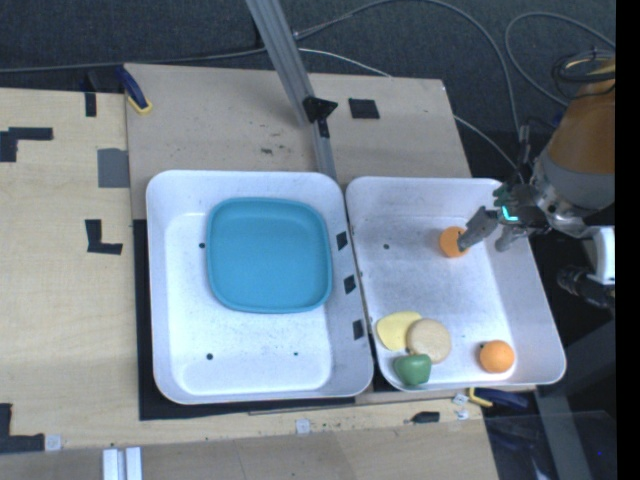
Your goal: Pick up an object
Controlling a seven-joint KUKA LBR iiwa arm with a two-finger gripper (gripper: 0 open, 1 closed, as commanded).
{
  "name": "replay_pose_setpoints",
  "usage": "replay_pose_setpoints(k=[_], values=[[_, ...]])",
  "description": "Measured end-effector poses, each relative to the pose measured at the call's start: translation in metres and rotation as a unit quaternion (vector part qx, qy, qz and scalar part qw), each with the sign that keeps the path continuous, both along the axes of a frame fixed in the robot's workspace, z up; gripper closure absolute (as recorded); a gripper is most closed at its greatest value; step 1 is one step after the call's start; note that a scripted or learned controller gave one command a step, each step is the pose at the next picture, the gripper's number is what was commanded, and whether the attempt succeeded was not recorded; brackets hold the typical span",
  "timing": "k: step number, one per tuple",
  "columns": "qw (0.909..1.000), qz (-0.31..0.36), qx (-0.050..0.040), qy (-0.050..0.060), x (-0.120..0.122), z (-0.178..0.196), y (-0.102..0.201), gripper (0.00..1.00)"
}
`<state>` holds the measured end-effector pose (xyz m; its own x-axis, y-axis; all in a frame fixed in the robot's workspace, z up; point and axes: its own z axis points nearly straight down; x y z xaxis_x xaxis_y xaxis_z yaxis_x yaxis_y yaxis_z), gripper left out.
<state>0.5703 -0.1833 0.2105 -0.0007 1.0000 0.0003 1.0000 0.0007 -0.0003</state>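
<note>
With its claw spread open, the gripper (pixel 492 228) should centre over the small orange ball (pixel 453 242) just left before closing.

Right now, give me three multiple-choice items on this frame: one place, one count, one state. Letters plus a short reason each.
1. Where is the blue plate?
A. left bin
B. right bin
C. on the bench

2. How many orange balls lie in the right bin?
A. one
B. two
C. three

3. Where is the gripper?
A. over the left bin
B. at the upper orange ball
C. at the green object

Key: 1 A, the plate lies in the left bin. 2 B, one upper ball, one lower ball. 3 B, it sits just right of that ball.
</note>
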Motion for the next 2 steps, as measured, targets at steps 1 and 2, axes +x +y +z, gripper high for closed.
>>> replay_pose_setpoints(k=[1, 2], values=[[1.0, 0.0, 0.0, 0.0, 0.0, 0.0, 0.0, 0.0], [1.0, 0.0, 0.0002, 0.002, 0.0, -0.051, -0.009, 0.0]])
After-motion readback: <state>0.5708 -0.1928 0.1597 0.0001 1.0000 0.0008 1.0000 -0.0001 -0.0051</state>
